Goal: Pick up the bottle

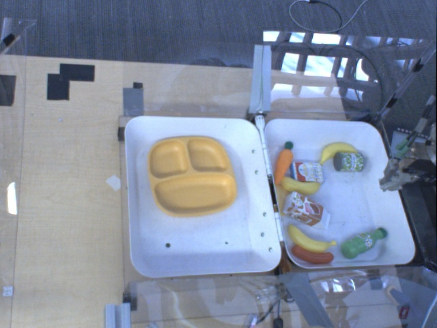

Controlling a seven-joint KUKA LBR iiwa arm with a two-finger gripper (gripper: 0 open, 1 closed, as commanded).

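Two shallow white bins are seen side by side on the wooden bench in the camera view. The left bin is occupied by a yellow divided tray, which lies in its upper half, with three compartments visible.

The right bin is filled with toy food. An orange carrot with a green top is placed near the divider, upright along the bin's left wall. Just beside it a small carton is seen, touching a yellow banana below it. A second, larger carton is laid beneath these. Toward the upper right a curved banana is found against a green can. Along the lower edge a third banana is set just above a red sausage.

The green bottle is laid on its side in the lower right corner of the right bin, tilted, with its cap pointing up and to the right, well apart from the other items except the sausage and banana nearby.

The gripper is located at the right rim of the right bin, above the bottle and apart from it. Its state cannot be told from the picture, and nothing is seen held in it.
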